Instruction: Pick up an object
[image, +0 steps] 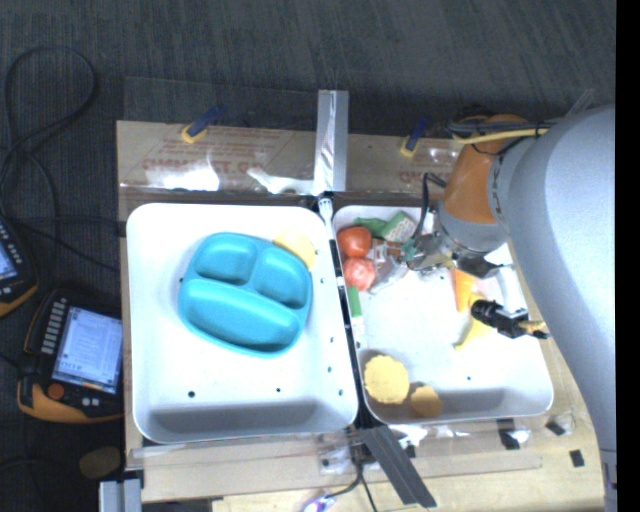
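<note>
In the camera view, the gripper (418, 250) sits at the upper middle of the right-hand white bin (500, 400); I cannot tell its state. The two red round tomato-like toys (356, 256) lie just left of it, stacked vertically.

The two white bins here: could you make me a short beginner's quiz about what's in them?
1. True or false: the blue tray lies in the right bin.
2. Which is nearest the gripper? A) the two tomatoes B) the round cracker C) the blue tray
3. Fill in: the arm has an ___ band above its wrist.

Key: 1 false, it lies in the left bin. 2 A. 3 orange.
</note>
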